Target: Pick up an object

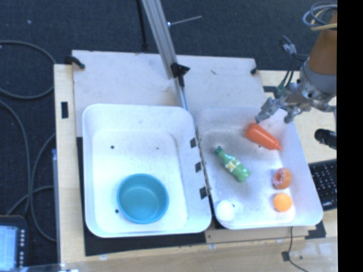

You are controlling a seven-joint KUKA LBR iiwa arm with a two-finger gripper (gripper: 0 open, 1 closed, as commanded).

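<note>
In the right bin (238,222) lie an orange carrot-shaped toy (263,136), a green bottle (232,164), a pinkish ring-shaped toy (282,178), an orange ball (282,202) and a white ball (226,210). My gripper (277,113) hangs over the bin's far right corner, just above and beyond the carrot toy. Its two fingers are spread apart and nothing sits between them. A blue bowl (142,198) rests in the left bin (96,123).
A slanted metal pole (161,33) rises from the bench behind the bins. A black keyboard (323,183) lies at the right edge. Cables run over the dark floor at the left.
</note>
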